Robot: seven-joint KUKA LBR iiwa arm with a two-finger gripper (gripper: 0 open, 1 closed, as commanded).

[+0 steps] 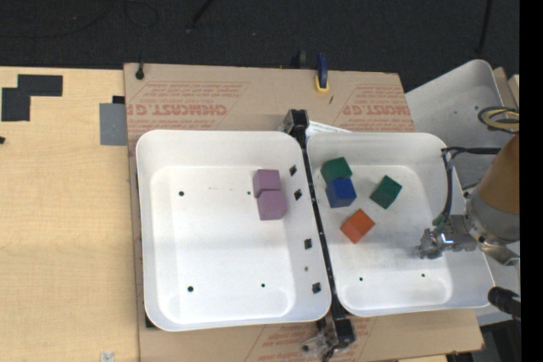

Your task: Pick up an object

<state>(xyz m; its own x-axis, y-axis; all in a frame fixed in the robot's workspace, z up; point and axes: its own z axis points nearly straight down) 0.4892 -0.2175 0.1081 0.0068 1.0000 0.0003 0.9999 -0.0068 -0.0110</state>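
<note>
The right bin holds several small blocks: a dark green one with a blue one touching it, another green one further right, and an orange one nearer the front. Two purple blocks sit together in the left bin, close to the divider. My gripper hangs low over the right side of the right bin, to the right of the orange block and clear of all blocks. Nothing shows between its fingers.
The grey arm with its orange band comes in over the right bin's right wall. A black clamp strip runs between the two bins. Cardboard lies under the bins, with a blue and yellow clamp at its back edge.
</note>
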